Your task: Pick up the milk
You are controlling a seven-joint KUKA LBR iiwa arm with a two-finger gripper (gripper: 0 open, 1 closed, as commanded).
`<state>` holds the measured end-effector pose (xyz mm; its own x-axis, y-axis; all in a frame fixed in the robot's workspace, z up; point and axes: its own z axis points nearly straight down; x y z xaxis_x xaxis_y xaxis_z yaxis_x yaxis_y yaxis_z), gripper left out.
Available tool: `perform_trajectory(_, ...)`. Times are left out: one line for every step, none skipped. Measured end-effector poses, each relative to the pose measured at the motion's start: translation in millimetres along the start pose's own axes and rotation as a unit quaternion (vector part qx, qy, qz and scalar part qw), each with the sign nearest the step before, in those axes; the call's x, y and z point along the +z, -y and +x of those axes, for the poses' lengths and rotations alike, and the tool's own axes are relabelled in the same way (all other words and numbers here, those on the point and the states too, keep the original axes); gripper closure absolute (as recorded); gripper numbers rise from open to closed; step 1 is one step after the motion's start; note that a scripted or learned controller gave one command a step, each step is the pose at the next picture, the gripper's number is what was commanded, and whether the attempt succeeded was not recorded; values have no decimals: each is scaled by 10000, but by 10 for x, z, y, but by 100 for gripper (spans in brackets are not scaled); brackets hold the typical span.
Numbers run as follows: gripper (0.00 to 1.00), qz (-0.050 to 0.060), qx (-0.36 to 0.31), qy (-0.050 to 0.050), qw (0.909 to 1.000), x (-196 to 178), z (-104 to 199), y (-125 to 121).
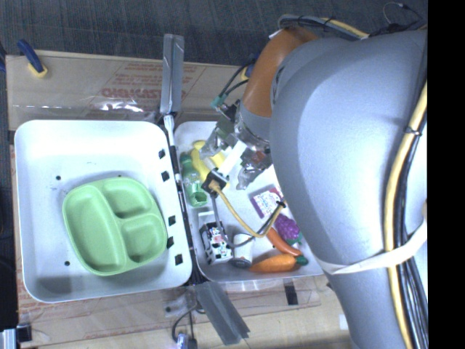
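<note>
The milk (214, 241) is a small carton with black and white patches. It lies in the right bin (190, 132), near that bin's front left corner. My gripper (231, 157) hangs over the back half of the same bin, well behind the milk and apart from it. The grey arm with its orange band covers the bin's right side. A yellow cable runs from the gripper down towards the carton's right.
Under the gripper lie a yellow banana (197, 155) and green pieces (193, 182). A purple box (265, 199), purple grapes (289, 229) and an orange carrot (275, 263) lie right of the milk. The left bin (36, 158) holds a green divided plate (116, 225).
</note>
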<state>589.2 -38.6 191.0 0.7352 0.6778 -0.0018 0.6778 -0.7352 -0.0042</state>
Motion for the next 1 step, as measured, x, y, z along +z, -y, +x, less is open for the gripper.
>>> perform_trajectory(0,-9,-1381,-5,9904,-1348,-783,-71)
